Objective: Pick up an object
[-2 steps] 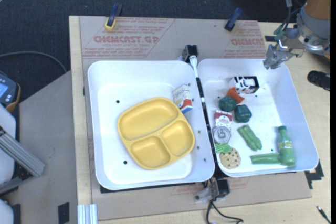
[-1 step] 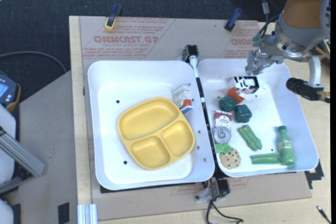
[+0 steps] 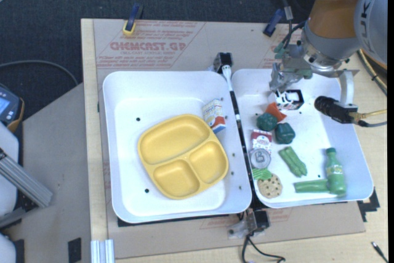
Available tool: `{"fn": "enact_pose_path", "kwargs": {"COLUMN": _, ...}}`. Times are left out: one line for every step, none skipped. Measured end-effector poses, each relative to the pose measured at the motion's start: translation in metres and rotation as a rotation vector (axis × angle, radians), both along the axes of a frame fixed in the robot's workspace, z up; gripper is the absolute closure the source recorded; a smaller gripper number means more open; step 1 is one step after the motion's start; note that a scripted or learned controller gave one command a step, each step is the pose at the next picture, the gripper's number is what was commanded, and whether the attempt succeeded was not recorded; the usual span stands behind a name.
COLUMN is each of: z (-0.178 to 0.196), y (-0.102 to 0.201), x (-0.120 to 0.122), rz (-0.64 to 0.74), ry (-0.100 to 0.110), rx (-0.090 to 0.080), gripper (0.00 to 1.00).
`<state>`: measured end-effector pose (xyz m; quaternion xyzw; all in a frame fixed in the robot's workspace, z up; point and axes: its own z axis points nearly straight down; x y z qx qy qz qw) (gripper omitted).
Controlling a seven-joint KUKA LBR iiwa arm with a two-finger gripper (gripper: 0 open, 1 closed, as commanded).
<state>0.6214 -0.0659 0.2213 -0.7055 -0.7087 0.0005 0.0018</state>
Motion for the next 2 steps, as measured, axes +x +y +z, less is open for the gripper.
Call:
{"fn": "enact_pose_path", "kwargs": {"z": -0.009, "y": 0.052, "x": -0.023, "rz": 0.001, "ry": 0.001, "rx": 0.001, "gripper": 1.00}}
{"fn": "enact_pose_path", "kwargs": {"z": 0.002, "y": 0.095, "x": -0.050, "rz": 0.000, "ry": 0.001, "rx": 0.000, "gripper": 1.00}}
